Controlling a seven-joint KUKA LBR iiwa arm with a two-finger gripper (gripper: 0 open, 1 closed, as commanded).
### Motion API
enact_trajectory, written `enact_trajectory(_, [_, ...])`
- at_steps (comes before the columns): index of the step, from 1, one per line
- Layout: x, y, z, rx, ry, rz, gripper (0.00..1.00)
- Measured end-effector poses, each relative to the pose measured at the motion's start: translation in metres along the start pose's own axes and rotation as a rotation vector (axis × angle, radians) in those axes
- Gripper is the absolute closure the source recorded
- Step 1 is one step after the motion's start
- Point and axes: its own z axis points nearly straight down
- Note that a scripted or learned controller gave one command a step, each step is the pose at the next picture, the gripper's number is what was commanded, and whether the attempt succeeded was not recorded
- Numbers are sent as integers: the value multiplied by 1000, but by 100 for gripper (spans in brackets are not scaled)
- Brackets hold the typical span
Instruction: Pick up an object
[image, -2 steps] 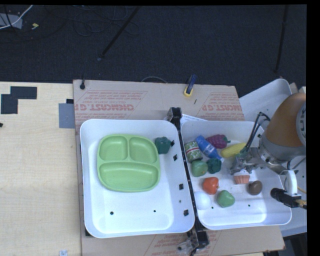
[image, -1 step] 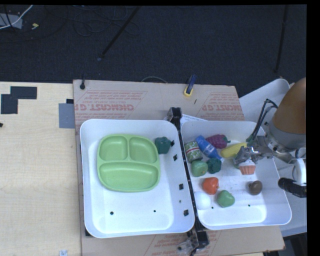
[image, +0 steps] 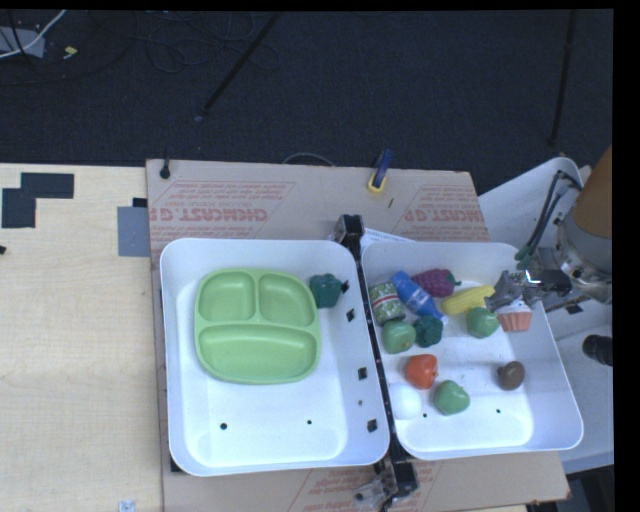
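With finger state impossible to tell, the end effector (image: 518, 287) at the right white bin's (image: 560, 420) 2 o'clock edge crowds the pink cupcake-shaped toy (image: 514, 320), risking a nudge instead of capture.

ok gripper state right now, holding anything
gripper: cannot be told; it sits above the right bin near a cupcake.
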Motion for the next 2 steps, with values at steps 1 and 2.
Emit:
enact_trajectory(1, [-1, 0, -10, 4, 2, 0, 100])
enact_trajectory(2, [44, 2, -3, 8, 3, -2, 100])
